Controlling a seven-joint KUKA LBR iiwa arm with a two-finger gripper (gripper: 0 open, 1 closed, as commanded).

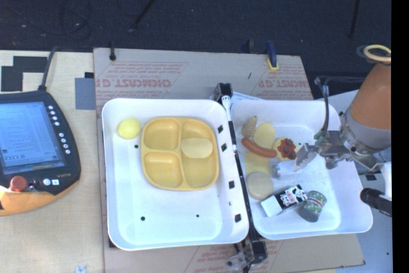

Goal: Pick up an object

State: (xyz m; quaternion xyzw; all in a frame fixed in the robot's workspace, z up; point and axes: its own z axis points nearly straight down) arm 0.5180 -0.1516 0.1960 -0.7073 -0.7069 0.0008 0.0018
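Observation:
The right bin point(354, 227) holds several small objects: a red-brown sausage point(258, 148) lying over pale yellow pieces point(264, 133), a red item point(287, 148), a round beige disc point(259, 185), a black-and-white carton point(284, 199) and a green-grey can point(312, 204) on its side. My gripper point(305, 156) hangs over the middle of this bin, just right of the red item and above the carton. The grey arm with its orange band point(374, 96) comes in from the right. Nothing can be made out in the gripper's grasp.
The left bin point(166, 227) holds a yellow divided plate point(163, 169) with a pale oval piece point(197, 148) in its upper right compartment, and a yellow ball point(128, 129) beside it. A control pendant point(32, 144) lies left of the bins.

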